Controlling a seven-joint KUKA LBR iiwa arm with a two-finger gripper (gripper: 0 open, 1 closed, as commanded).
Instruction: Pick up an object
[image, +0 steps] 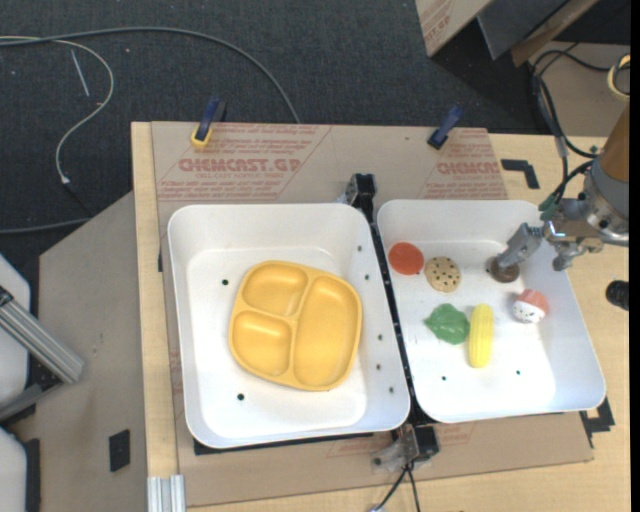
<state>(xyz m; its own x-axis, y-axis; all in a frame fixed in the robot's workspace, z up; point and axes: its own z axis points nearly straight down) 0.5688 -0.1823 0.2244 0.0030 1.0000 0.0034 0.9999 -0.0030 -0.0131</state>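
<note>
Arm (612, 185) enters from the right edge of the view, grey, with the orange band visible at the upper right above the wrist. Wrist angled down and to the left. Gripper (533, 250) low, at the end of the wrist. Two metal fingers (521, 243) visible, spread apart, one to the left, one to the right.

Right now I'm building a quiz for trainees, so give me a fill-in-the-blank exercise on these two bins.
1. The yellow divided plate lies in the ____ bin.
2. The corn cob lies right beside a ____ leafy piece.
3. The speckled cookie sits next to a flat ____ disc.
4. The tool hangs over the ____ bin.

Missing words: left; green; red; right
</note>
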